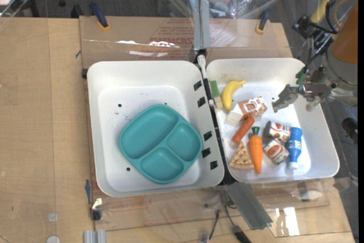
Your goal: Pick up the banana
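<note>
1. Over the right bin (318,74), the gripper (282,101) is hanging low near the bin's far right side, reaching in from the right on a grey arm (341,60) with an orange band
2. Whether it is released or clenched I cannot tell; nothing is showing in its grasp
3. To the gripper's left, well apart from it, the banana (230,92) is lying on the bin floor near the divider between the two bins, untouched
4. Between gripper and banana, a small red and white carton (252,106) is sitting just beside the fruit
5. Nearer the camera than the gripper, two toy carrots (255,148), a pizza slice (241,158), two cans (277,142) and a blue bottle (294,145) are lying in a cluster
6. Far to the gripper's left, a teal divided plate (160,143) is resting in the left bin (102,122)
7. As for progress, the pick is looking not yet begun: the gripper is needing to travel left across the bin, come down over the banana and close on it before lifting
</note>
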### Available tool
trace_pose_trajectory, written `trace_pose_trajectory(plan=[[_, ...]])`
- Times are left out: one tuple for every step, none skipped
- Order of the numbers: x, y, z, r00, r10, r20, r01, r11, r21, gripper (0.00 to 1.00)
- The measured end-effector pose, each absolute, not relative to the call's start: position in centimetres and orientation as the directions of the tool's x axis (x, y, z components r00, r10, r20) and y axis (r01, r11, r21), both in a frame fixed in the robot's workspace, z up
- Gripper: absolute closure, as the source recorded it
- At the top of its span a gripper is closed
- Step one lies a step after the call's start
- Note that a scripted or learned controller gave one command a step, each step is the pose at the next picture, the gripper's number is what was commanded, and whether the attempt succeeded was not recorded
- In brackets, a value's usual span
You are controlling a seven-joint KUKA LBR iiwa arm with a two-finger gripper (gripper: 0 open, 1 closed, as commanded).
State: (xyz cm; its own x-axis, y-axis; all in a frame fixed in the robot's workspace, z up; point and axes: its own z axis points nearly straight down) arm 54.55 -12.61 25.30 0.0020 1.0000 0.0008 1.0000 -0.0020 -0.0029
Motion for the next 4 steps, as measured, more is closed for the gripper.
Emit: trace_pose_trajectory(plan=[[60.3,-10.2,12.1,0.011,1.0,-0.001,1.0,-0.011,0.025,0.0],[67.6,-9.7,11.0,-0.156,0.988,-0.007,0.987,0.157,0.03,0.0],[68.0,-10.1,11.0,-0.382,0.924,-0.018,0.923,0.382,0.04,0.0],[66.8,-5.5,18.6,-0.34,0.941,-0.001,0.941,0.34,0.003,0.0]])
